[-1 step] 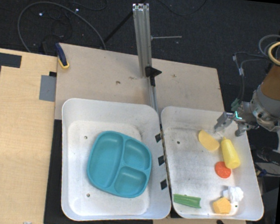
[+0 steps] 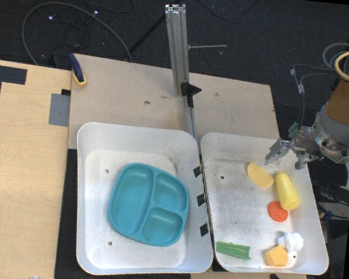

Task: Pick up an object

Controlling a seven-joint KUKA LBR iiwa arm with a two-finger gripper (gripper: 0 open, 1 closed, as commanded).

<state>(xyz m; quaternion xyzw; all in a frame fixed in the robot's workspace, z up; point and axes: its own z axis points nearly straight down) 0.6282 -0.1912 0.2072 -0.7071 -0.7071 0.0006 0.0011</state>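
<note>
My gripper (image 2: 289, 157) hangs over the far right corner of the right bin (image 2: 236, 206), open, with nothing between its two fingers. Just below it lie a flat yellow piece (image 2: 260, 175) and a yellow cylinder (image 2: 287, 191). Nearer the front sit a red-orange round piece (image 2: 278, 211), a small white object (image 2: 293, 240), an orange-yellow block (image 2: 277, 257) and a green bar (image 2: 233, 250).
The left bin (image 2: 98, 145) holds a teal divided plate (image 2: 149, 204). An upright aluminium post (image 2: 178, 48) rises behind the gap between the bins. Black clips sit on the edge between the bins. Cables lie on the dark floor behind the bench.
</note>
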